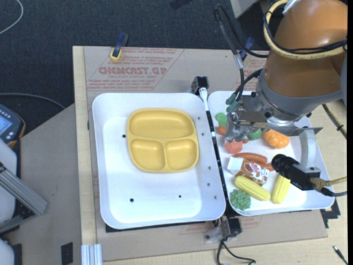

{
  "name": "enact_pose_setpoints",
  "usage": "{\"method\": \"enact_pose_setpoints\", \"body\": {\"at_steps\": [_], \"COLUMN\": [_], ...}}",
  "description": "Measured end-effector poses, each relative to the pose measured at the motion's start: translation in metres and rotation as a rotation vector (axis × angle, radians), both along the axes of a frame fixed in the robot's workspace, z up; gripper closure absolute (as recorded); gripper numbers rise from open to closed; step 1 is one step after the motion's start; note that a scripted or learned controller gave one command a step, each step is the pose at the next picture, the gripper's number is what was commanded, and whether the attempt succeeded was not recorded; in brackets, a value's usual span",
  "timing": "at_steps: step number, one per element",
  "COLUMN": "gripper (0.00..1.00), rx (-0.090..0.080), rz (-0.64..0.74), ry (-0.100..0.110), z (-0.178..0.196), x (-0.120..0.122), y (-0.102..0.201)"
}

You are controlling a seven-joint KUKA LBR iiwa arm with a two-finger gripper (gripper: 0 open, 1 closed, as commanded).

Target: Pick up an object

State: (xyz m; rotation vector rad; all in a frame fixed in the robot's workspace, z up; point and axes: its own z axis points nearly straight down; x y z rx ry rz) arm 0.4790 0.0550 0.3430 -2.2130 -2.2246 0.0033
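Note:
My gripper point(237, 132) hangs low over the upper left part of the right bin point(317, 203), among several toy foods. Directly beneath its tip lies a red piece point(234, 146). An orange carrot-like piece point(222, 130) and a green piece point(221, 118) lie just to its left. A second green piece point(254, 132) and an orange fruit point(276, 139) sit to its right. Nothing can be seen held in it.
Nearer the front of the right bin lie a white block point(235, 163), a red sausage point(253, 158), a red-and-white piece point(257, 173), two yellow corn cobs point(252, 187) point(281, 188) and a green broccoli point(240, 199). The left bin point(110, 164) holds a yellow divided plate point(162, 139).

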Motion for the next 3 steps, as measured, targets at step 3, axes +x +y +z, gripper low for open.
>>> {"method": "enact_pose_setpoints", "body": {"at_steps": [3], "gripper": [1.00], "rx": [-0.001], "rz": [-0.001], "ry": [0.002], "z": [0.046], "x": [0.000], "y": [0.033]}}
